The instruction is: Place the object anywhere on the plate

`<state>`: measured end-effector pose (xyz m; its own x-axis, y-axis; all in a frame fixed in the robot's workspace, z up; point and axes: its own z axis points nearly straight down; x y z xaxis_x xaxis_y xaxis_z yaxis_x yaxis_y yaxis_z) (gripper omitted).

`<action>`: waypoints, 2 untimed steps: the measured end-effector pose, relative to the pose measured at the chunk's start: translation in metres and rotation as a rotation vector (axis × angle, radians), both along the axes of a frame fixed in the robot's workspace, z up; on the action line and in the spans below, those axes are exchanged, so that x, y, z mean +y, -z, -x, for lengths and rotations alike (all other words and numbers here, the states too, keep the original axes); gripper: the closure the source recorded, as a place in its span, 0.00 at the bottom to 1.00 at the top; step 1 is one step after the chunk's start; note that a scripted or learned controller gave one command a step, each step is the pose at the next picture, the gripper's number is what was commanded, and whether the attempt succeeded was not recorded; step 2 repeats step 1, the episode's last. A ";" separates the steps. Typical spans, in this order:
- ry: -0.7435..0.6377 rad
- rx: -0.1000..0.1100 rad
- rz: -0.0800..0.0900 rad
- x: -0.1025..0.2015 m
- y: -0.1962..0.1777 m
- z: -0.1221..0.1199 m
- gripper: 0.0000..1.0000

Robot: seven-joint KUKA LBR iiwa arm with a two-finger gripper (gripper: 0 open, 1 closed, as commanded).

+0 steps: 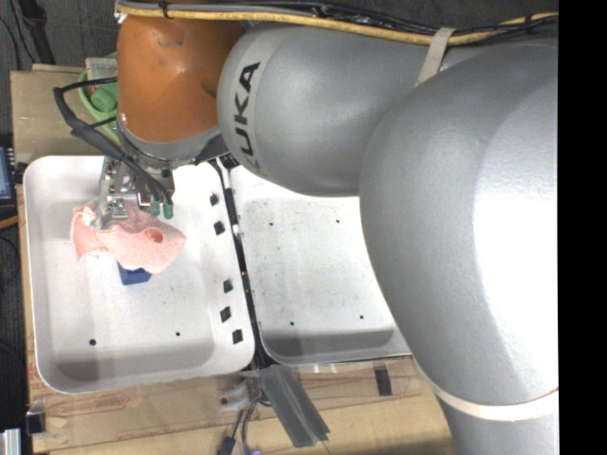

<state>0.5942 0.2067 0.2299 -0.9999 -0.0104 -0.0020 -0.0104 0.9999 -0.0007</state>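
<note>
In the left shallow white plastic bin [57, 282], a soft, crumpled pink cloth-like object [133, 240] is lying over a small blue block [135, 275], with the metal two-finger gripper [133, 202] hanging right above it, touching or nearly so. Whether the gripper is gripping anything, I cannot tell. No plate is showing, so the placing is looking not yet done. To the right, the second smooth white bin [313, 282] is sitting under the bulky grey KUKA arm [455, 207].
</note>
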 end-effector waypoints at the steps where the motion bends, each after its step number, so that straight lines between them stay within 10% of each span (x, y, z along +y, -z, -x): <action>1: 0.000 0.000 0.000 0.000 0.000 0.000 0.00; 2: 0.000 0.000 0.000 0.000 0.000 0.000 0.00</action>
